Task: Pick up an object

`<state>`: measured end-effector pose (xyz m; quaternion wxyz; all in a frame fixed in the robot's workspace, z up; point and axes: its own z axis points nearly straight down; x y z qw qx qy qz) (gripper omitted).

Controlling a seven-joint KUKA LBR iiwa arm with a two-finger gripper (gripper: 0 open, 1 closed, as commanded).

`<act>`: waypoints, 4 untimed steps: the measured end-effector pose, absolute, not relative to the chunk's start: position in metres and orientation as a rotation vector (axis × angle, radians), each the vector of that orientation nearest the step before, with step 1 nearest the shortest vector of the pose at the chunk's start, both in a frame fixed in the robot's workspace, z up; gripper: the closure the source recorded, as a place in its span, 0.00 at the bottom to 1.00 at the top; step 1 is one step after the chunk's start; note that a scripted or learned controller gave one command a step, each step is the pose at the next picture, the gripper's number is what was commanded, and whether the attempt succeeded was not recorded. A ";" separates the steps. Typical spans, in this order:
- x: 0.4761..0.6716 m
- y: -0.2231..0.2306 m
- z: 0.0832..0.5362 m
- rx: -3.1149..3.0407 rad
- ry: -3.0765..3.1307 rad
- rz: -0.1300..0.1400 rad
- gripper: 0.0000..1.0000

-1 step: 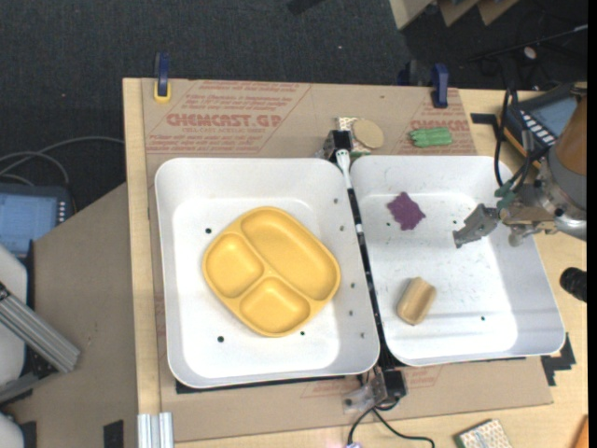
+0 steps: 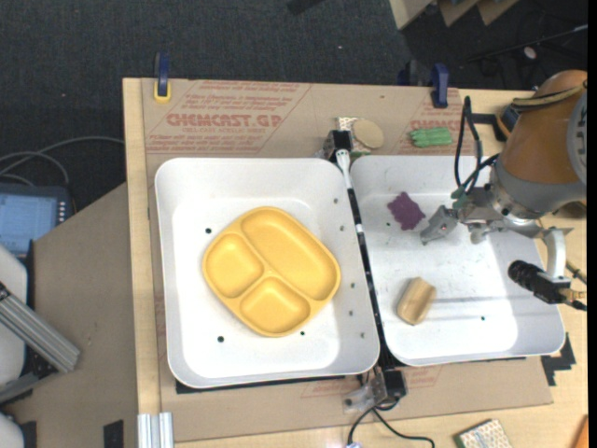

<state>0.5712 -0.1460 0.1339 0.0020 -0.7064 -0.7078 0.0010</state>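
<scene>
A small purple block (image 2: 406, 210) lies in the right bin (image 2: 522, 339) toward its back left. A tan, bread-like lump (image 2: 416, 301) rests nearer the front of the same bin. My gripper (image 2: 457, 227) hangs over the right bin's back half, just right of the purple block, open, its two grey fingers (image 2: 436, 224) spread apart with nothing between them. The grey and orange arm (image 2: 546, 147) reaches in from the right.
A yellow three-compartment plate (image 2: 270, 271) lies in the left bin (image 2: 177, 213). A green object (image 2: 432, 138) and a round tan piece (image 2: 369, 135) sit on the bench behind the bins. Cables hang by the arm.
</scene>
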 end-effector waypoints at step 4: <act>0.615 -0.092 0.084 -2.218 -2.220 0.003 0.00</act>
